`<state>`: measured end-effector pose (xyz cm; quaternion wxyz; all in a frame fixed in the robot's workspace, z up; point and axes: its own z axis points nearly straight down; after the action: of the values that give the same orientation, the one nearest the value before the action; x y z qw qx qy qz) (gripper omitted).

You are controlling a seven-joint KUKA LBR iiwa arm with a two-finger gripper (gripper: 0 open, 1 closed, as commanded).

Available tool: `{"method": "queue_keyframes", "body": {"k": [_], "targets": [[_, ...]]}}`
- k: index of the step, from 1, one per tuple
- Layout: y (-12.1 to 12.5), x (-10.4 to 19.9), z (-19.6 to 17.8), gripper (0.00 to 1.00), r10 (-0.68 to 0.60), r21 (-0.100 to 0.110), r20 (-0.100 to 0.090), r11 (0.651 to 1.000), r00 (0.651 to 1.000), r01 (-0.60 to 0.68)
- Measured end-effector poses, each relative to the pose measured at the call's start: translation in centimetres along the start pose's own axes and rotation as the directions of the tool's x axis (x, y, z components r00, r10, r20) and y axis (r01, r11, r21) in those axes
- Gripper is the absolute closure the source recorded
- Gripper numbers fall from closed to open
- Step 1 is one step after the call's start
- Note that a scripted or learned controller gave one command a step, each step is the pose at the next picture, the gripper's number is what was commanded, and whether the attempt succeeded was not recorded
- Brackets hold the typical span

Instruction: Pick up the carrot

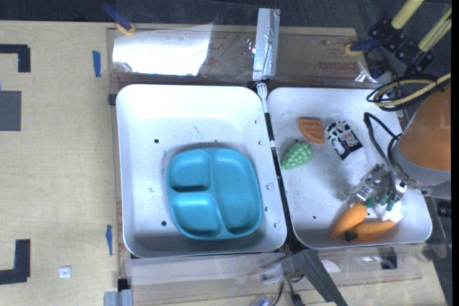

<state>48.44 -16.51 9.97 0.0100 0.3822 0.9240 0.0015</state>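
On the light wooden bench (50, 175) I am seeing two white bins sitting side by side. The left bin (136, 111) is holding a blue plate with sections (214, 192). The right bin (315, 218) is holding a green bumpy toy (296, 154), an orange flat piece (312, 129) and a small black and white thing (343, 137). Black tape marks and blue tape bits are sitting on the bench. Behind the bins a clear shiny sheet (186, 46) is standing, and the floor past it is looking dark.

The carrot (350, 218) is lying in the near right corner of the right bin, touching another orange piece (373, 229) just beside it. The gripper (376, 190) is hanging right over the carrot. It is too blurry and crowded there, so I cannot tell how the hand is set or whether it is touching the carrot. The arm (430, 140) is getting cut off at the right side.
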Motion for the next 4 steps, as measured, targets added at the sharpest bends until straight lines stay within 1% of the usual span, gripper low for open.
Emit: {"method": "queue_keyframes", "body": {"k": [1,2,3,4], "targets": [[0.0,0.0,0.1,0.0,0.0,0.001,-0.001,1.0,1.0,0.0],[0.7,0.9,1.1,0.0,-0.203,0.003,-0.008,0.979,0.979,0.203],[0.8,0.8,0.0,1.0,-0.202,-0.001,-0.002,0.979,0.979,0.202],[0.9,0.8,0.0,0.0,-0.202,-0.002,-0.002,0.979,0.979,0.202]]}}
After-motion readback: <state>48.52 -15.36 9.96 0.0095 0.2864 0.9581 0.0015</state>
